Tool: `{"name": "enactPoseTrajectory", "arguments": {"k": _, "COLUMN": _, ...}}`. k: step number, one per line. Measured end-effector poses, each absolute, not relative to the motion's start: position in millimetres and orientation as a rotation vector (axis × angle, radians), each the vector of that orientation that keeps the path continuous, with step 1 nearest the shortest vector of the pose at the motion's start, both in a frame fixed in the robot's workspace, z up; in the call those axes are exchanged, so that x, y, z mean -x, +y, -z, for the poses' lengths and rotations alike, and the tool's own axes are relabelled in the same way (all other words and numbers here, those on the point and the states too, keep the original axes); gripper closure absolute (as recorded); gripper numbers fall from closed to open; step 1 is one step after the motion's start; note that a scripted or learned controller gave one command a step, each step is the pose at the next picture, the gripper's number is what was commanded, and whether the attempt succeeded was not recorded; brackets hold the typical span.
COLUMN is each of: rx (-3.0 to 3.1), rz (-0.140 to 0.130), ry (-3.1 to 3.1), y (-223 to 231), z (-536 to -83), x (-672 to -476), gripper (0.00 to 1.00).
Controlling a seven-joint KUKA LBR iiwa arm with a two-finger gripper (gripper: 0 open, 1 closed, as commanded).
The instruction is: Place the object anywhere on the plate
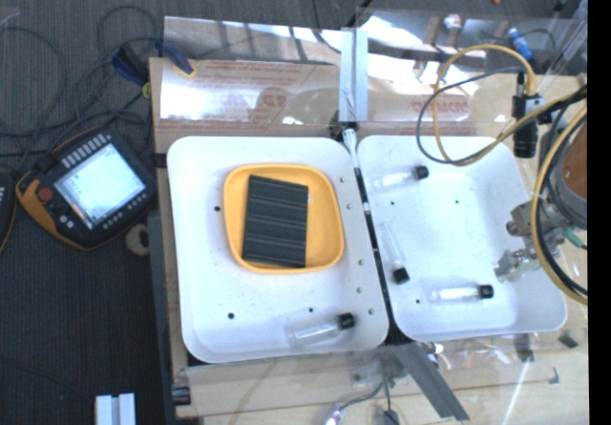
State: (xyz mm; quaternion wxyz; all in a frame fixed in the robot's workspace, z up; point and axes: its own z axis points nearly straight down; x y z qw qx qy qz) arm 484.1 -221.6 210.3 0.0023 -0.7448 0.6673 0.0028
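The dark ridged block (276,221) already lies flat in the middle of the yellow plate (327,223), so I judge the task done. A risk: if the arm reaches back over, it may push the block off.

The left bin (191,251) holds the plate and, below it, a clear tube (317,327). The right bin (477,213), right of the plate, holds more tubes (460,294). The gripper (513,264) is far right of the plate; I cannot tell if it is open or closed.

The arm (573,175) shows at the right edge of the frame, mid-height, its orange band partly cut off. Yellow and black cables loop from it toward the upper right. Metal wrist parts (523,240) sit below, toward the lower right.
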Motion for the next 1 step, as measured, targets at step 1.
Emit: {"name": "enactPoseTrajectory", "arguments": {"k": 1, "rx": 2.337, "rz": -0.009, "ry": 2.093, "y": -221.6, "z": -210.3, "x": -484.1, "gripper": 0.00}}
